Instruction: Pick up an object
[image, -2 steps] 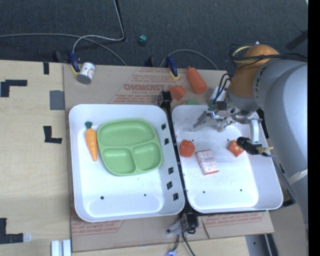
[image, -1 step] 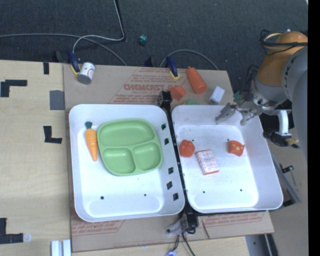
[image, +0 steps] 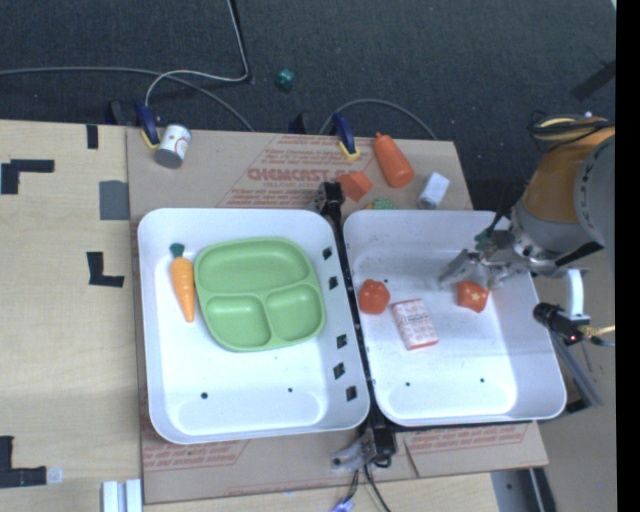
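In the right bin (image: 520, 385), I log my gripper (image: 478, 272) low over the floor, fingers spread open, holding nothing. Just below it: one red-orange ball-like object (image: 472, 295). Further left: a second red one (image: 374, 296) and a pink packet (image: 414, 324).

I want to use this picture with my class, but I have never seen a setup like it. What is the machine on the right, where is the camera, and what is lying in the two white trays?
One camera looks down at a slant. The grey and orange robot arm reaches in from the right. Its gripper sits low in the right bin, just above a small red-orange object; I cannot see anything held. That bin also has a red-orange ball and a small pink packet. The left bin holds a green divided plate and a toy carrot beside it.
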